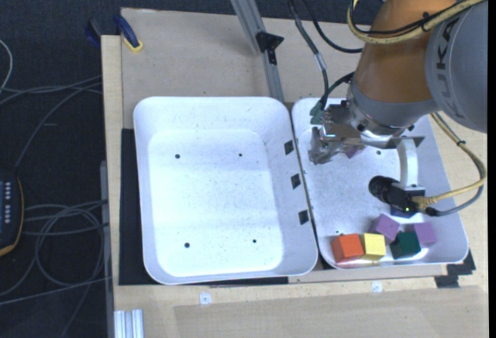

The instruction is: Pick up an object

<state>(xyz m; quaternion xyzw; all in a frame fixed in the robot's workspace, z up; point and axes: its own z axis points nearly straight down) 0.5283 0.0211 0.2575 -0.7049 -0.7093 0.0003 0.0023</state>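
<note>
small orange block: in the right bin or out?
In. The small orange block lies on the right white bin's floor at its near edge, beside a yellow block.

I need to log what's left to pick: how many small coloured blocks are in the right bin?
5, clustered at its near edge: orange block, yellow block, dark green block, two purple blocks. The arm may hide others.

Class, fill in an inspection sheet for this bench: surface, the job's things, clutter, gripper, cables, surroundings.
Surface: wooden bench bearing left bin and right bin.
Job's things: orange block, yellow block, green block, two purple blocks, clustered at the right bin's near edge.
Clutter: blue-yellow tool at bench corner.
Gripper: gripper above right bin, apart from the blocks.
Cables: yellow cable along arm; black cables on floor.
Surroundings: dark carpet.
</note>
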